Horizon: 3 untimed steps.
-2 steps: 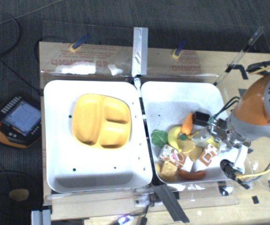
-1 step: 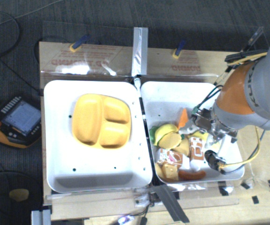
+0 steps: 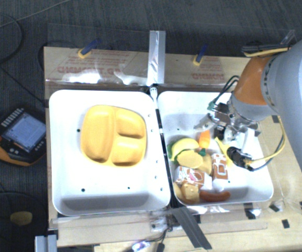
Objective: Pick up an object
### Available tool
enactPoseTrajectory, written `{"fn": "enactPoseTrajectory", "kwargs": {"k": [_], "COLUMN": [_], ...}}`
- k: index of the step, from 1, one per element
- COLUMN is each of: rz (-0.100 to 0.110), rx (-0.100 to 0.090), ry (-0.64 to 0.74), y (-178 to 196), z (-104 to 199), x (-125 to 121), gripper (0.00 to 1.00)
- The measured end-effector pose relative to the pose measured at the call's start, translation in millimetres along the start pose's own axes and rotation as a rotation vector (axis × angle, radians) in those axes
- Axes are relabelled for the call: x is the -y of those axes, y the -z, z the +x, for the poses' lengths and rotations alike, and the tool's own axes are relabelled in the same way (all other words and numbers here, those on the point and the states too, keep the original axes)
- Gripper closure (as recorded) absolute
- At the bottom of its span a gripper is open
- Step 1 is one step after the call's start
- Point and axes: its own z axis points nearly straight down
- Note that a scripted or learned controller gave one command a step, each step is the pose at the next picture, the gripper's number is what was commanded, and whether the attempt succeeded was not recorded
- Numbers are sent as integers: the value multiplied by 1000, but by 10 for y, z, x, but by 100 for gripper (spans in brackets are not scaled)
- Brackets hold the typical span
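My end effector [image 3: 220, 126] hangs low over the right bin [image 3: 179, 106], and I cannot tell how it is set or whether it has hold of anything; my own wrist housing and cables cover it. The heap of objects [image 3: 200, 169] lies just below and to the left of it, with a small orange piece [image 3: 205, 138] almost touching. The pieces are packed tight and overlapping, so a descent here could wedge between two of them, nudge the heap aside, or clip the bin's wall. The yellow divided tray [image 3: 113, 134] sits well off to the left, in the left bin [image 3: 66, 156]. Which toy is which stays unclear.
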Motion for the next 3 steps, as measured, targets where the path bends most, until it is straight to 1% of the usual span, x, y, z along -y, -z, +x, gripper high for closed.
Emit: {"fn": "enactPoseTrajectory", "kwargs": {"k": [1, 2, 3], "rz": [-11, -14, -1], "rx": [5, 3, 0], "ry": [250, 251, 75], "y": [-288, -189, -128], "z": [156, 169, 267], "x": [-223, -230, -94], "gripper": [0, 100, 100]}}
